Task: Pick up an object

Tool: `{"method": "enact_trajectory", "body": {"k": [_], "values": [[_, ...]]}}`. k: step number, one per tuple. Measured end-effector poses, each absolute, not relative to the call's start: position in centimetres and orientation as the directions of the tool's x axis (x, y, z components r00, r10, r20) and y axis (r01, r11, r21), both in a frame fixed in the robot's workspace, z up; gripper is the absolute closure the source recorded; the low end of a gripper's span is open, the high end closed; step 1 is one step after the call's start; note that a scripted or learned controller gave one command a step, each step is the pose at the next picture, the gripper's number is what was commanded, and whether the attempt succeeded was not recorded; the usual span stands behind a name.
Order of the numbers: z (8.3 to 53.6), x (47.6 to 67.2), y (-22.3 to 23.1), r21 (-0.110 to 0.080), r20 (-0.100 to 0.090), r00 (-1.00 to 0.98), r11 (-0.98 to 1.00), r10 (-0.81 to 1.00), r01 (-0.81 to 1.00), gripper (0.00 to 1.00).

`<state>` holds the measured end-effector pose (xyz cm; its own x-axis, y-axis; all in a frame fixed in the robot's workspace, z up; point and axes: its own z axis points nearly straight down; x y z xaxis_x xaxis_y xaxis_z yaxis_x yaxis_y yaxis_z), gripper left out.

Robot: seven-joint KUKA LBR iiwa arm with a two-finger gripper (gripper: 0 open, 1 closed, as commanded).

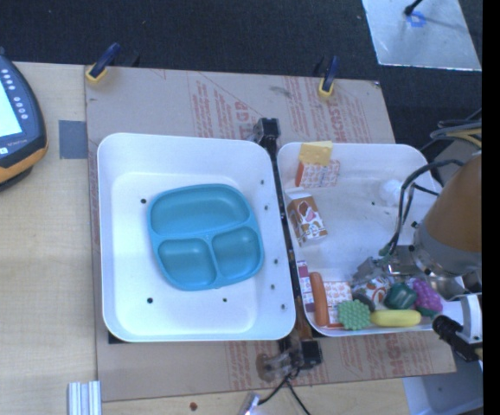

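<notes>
Toys [380,311] are what I am after, and they crowd the 5 o'clock corner of the bin [362,150] on the 3 o'clock side of the bench, probably because loose pieces slide into a corner and stop against the rim. Nearest the front wall lies a yellow banana [395,318], with a bumpy green piece [354,314] touching its 9 o'clock end. Just behind them sit a dark green round piece [399,296] and purple grapes [426,296], and a red sausage [318,294] lies at the pile's 9 o'clock side against the bin wall. My gripper [380,273] hangs low at 12 o'clock of that pile, just beside the dark green piece. I cannot tell whether it is wide or narrow, and I see nothing held in it. I judge the pick not yet made; packed pieces leave little room to close on one alone. Farther back, two small cartons [307,217] [317,173] lie along the 9 o'clock wall, well apart from the pile and easier to reach cleanly. At 9 o'clock, the other bin [116,232] carries a blue divided plate [205,234]. Beyond, clamps [101,63] pin the cardboard sheet so the bins keep their place.
</notes>
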<state>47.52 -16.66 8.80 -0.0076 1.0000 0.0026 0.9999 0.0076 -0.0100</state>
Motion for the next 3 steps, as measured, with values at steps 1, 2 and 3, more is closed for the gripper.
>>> {"method": "enact_trajectory", "body": {"k": [1,2,3], "values": [[9.6,47.6,-16.7,-0.013,0.004,-0.013,0.013,1.000,1.000,1.00],[20.1,47.7,-12.3,-0.008,0.002,-0.005,0.005,1.000,1.000,1.00],[25.3,47.7,-5.5,-0.008,0.001,-0.006,0.006,1.000,1.000,1.00]]}}
